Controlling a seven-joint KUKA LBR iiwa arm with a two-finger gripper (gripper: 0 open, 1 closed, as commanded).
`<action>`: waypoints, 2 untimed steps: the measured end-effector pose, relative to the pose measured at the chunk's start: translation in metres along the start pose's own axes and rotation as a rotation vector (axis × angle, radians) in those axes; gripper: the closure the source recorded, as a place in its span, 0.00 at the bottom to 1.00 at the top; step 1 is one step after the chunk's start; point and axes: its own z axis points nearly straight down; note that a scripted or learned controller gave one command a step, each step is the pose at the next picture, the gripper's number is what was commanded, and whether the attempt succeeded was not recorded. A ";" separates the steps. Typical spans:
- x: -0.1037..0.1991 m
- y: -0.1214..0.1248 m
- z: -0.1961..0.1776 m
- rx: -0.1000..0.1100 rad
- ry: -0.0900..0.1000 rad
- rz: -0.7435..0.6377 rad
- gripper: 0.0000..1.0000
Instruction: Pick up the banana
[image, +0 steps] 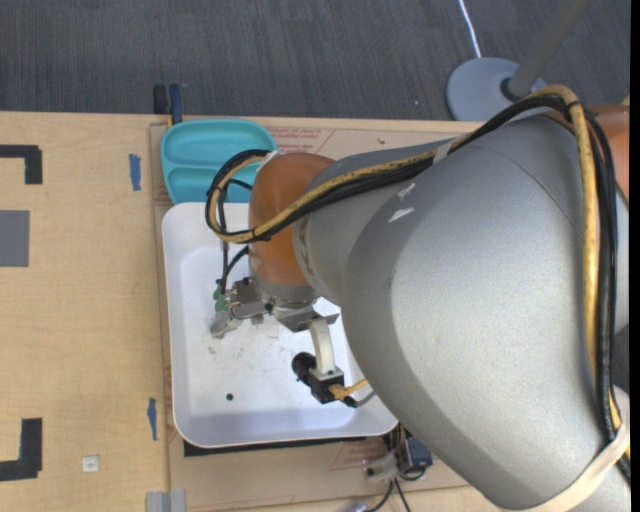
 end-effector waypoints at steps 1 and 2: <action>0.008 -0.043 -0.119 0.004 -0.001 0.223 0.00; -0.093 -0.098 -0.133 0.007 -0.001 0.072 0.00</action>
